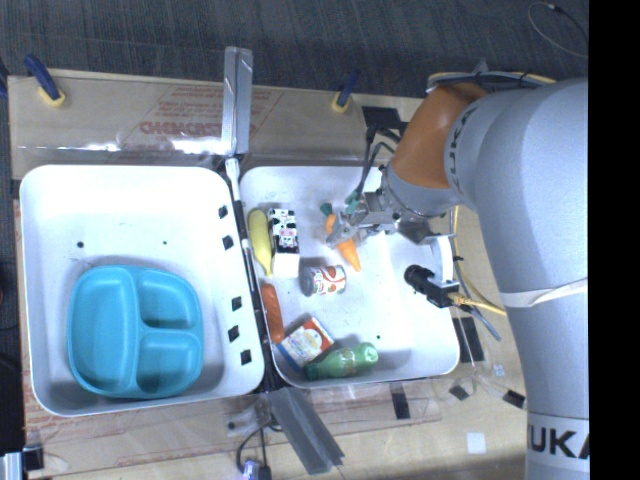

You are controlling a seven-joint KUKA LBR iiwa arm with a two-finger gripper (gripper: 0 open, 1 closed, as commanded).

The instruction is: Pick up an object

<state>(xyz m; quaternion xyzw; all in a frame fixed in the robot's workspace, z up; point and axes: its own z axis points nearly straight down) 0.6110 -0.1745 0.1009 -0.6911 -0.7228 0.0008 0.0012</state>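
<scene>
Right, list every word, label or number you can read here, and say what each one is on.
"UKA": white letters on the arm's grey base, cut off at the left.
Red print on the sheet under the plastic behind the bins: mirrored and blurred, unreadable.
Can, small carton, black-and-white box, green bottle: labels too small to read.

Grey arm, orange band above wrist (white "KUKA" lettering near base).
</scene>
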